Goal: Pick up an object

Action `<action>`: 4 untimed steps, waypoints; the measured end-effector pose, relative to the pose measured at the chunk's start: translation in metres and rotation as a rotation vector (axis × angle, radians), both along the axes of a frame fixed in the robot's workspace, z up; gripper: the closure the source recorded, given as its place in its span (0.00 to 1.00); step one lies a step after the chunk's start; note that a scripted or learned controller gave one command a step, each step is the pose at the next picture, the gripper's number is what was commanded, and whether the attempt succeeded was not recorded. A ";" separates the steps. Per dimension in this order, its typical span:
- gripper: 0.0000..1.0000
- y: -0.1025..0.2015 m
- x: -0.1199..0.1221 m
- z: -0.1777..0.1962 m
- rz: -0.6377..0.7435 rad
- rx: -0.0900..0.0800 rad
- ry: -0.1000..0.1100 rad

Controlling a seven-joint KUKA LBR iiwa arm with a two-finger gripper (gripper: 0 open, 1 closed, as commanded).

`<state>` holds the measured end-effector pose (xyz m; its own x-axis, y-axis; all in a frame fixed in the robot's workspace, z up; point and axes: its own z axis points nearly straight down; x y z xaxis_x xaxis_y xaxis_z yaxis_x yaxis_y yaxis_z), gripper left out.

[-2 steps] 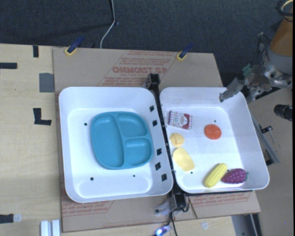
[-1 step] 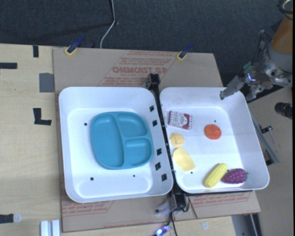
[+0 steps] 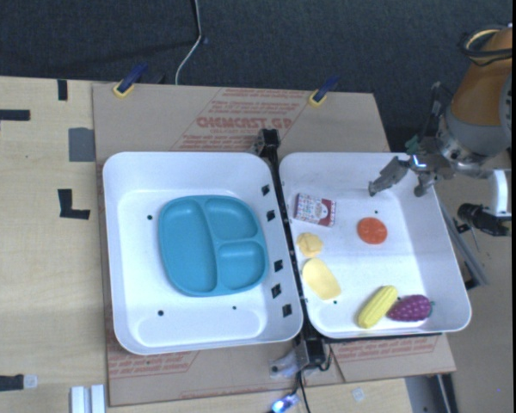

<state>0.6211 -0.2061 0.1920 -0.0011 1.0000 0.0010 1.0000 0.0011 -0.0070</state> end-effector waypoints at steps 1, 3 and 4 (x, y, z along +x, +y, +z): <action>0.00 0.000 -0.008 -0.062 -0.001 0.000 0.000; 1.00 -0.001 -0.006 -0.095 0.001 -0.005 -0.012; 1.00 0.000 -0.006 -0.052 0.000 -0.002 -0.010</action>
<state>0.6154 -0.2064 0.1399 -0.0013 1.0000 -0.0007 1.0000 0.0013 0.0031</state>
